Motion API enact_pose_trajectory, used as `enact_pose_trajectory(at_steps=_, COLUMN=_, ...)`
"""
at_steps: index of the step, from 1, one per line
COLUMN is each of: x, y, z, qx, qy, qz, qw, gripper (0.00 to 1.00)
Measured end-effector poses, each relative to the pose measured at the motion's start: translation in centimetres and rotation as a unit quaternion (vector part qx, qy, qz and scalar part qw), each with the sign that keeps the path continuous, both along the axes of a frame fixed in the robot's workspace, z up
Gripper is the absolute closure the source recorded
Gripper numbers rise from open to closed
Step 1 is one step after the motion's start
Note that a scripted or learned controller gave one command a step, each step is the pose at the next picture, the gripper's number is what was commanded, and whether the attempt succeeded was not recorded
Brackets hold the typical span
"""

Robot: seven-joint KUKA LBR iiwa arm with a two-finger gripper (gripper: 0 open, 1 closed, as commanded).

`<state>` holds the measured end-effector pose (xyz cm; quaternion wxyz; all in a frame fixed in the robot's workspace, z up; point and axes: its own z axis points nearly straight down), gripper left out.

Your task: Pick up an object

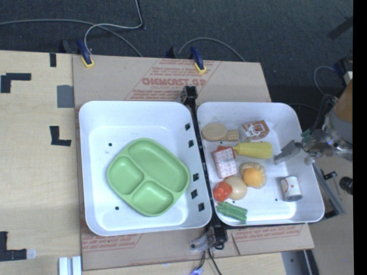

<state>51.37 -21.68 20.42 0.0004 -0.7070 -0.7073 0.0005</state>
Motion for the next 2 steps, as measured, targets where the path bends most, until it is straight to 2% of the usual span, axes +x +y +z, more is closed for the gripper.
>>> enact_pose_trajectory(at_steps=1, x=2.0, y=5.9, z=-8.2, qx=0.0009, qy=0.001, qz=0.001, qw=1.0, gripper=0.0)
enact_pose_trajectory(at_steps=2, x=0.4, y=7.7, z=-11.8, qx=-0.0009, qy=-0.002, qz=0.0, qw=1.0, gripper=0.0)
